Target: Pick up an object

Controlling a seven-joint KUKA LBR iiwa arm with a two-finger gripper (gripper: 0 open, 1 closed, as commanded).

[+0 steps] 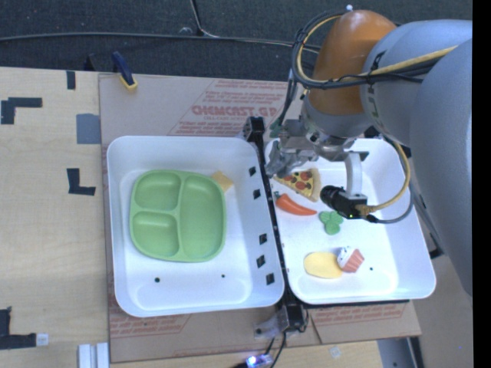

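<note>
My gripper (285,159) hangs low over the far left part of the right bin (383,286), beside the divider between the bins. A toy pizza slice (301,182) lies just below and right of it, partly under the gripper body. An orange carrot-like piece (295,205) lies in front of the slice. A small green toy (331,221) sits to the right of it. Near the front of the bin rest a yellow lemon-shaped toy (322,265) and a red and white piece (350,260), touching each other.
The left bin (146,290) holds a green divided plate (178,215) with a small yellow piece (222,180) at its far right corner. The large grey arm (437,113) covers the right bin's far right side. Cables (391,198) loop over the right bin's middle.
</note>
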